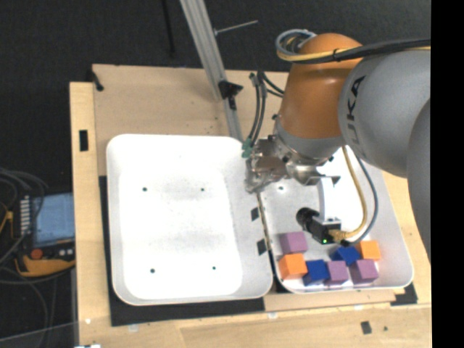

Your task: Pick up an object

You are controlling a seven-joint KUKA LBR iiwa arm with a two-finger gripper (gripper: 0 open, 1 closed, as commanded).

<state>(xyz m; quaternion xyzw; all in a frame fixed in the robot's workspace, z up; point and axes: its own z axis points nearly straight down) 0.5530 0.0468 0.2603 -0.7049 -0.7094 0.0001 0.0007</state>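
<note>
Several small blocks lie in the front corner of the right bin (395, 216): a purple block (293, 241), an orange block (293, 265), a blue block (316, 270), two more purple blocks (338, 272) (365, 270), a second blue block (348, 254) and a second orange block (370, 249). My gripper (259, 171) hangs under the orange wrist band, over the left rim of the right bin, behind the blocks and apart from them. I see nothing held in it.
The left bin (174, 216) lies beside the right one, with a narrow divider between them. A slanted metal post (210, 56) rises at the back. A black cable fitting (313, 225) hangs from the arm just above the blocks.
</note>
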